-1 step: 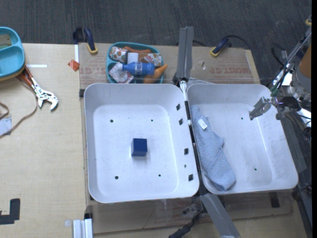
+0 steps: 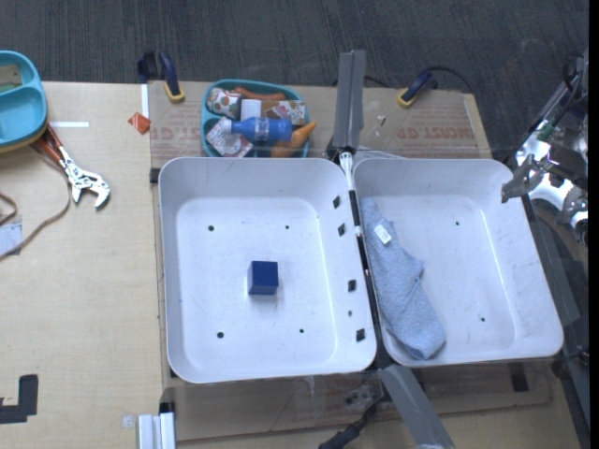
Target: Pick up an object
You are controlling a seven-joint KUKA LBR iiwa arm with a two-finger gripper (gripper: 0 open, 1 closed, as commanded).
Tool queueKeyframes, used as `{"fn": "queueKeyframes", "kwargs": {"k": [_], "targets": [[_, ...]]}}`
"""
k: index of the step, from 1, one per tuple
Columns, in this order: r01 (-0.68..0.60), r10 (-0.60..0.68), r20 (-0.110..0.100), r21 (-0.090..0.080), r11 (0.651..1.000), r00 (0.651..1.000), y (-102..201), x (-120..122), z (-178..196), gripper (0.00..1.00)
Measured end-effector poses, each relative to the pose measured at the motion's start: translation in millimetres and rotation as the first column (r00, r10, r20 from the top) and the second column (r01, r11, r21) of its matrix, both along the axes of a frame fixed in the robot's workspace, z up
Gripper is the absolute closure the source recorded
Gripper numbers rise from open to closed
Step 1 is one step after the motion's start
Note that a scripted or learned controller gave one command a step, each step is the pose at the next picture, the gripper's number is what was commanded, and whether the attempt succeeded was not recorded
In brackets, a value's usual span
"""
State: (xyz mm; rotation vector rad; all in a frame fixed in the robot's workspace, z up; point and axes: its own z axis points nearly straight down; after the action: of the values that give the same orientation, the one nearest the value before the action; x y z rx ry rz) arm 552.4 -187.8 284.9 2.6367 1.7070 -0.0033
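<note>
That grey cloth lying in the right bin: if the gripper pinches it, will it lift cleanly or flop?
The grey fabric cloth lies crumpled in soft folds along the right white bin's left side, so it probably is limp and would drape and trail when lifted. It looks thin, likely light. A white tag near its top end suggests a garment; pinching a raised fold may grip better.

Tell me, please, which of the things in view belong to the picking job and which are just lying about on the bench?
Belonging to the job:
- small blue cube in the left white bin
- crumpled grey cloth along the left side of the right white bin
- gripper at the right bin's far right rim

Lying about:
- teal tub of oddments behind the bins
- metal wrench
- light blue tray
</note>
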Motion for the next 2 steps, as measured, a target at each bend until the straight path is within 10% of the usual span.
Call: {"fn": "queueKeyframes", "kwargs": {"k": [1,2], "targets": [[0.086,-0.086,-0.004,0.001,0.996,0.996,87.2,-3.8,-92.2,0.0],[0.032,-0.032,-0.001,0.0,0.999,0.999,35.5,-10.3,-72.5,0.0]]}}
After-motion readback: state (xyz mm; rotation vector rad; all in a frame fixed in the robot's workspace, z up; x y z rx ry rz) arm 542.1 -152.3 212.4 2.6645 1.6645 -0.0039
